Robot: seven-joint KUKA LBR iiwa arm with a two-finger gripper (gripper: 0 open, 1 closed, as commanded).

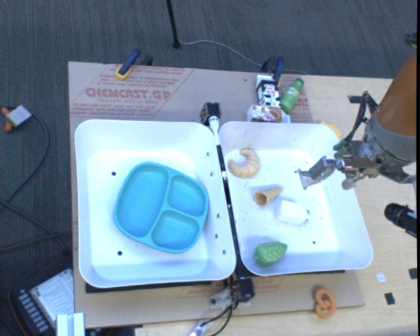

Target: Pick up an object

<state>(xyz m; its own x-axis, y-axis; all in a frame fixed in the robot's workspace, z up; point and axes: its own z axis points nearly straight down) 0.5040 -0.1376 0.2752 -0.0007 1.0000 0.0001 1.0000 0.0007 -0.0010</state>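
The right bin (350,247) holds a tan croissant (244,163), a small brown cone (267,195), a white block (292,211) and a green bumpy lump (270,252). My gripper (330,178) hangs over the right side of this bin, above and to the right of the white block. It is open, its two fingers spread wide with nothing between them. The left finger's tip (310,176) points toward the cone and is apart from it.
In the left bin (91,257) lies a blue three-part plate (162,206). A green bottle (290,95) and a small carton (267,103) stand behind the right bin. An orange pretzel shape (325,302) lies on the board in front.
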